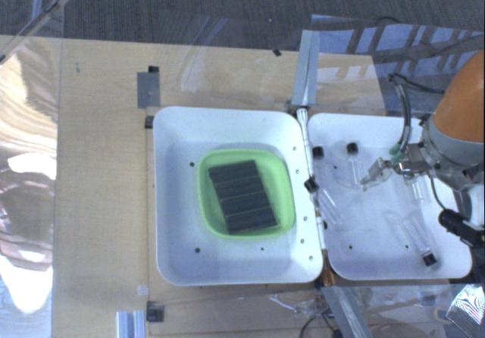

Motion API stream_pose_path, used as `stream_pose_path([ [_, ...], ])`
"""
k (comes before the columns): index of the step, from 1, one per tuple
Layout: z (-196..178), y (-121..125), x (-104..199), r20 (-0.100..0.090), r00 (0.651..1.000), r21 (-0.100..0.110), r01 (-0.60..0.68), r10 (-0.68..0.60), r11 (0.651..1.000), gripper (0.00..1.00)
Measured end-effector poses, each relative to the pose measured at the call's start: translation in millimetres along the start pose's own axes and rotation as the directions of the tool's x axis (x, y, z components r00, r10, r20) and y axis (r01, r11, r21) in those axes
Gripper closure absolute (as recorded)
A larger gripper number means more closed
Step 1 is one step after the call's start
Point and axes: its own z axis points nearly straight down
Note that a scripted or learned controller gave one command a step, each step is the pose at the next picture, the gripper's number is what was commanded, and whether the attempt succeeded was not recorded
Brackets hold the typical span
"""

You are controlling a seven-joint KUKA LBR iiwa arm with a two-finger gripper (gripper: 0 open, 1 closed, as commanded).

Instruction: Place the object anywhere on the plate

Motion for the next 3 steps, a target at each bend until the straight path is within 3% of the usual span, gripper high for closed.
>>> stream_pose_path([
  [1,-46,-35,-53,0.002,0.998,-0.002,-0.070,0.070,0.998,0.00],
  [2,-47,-37,-69,0.002,0.995,-0.001,-0.103,0.103,0.995,0.00],
  [3,-70,-37,-71,0.002,0.989,0.000,-0.148,0.148,0.989,0.00],
])
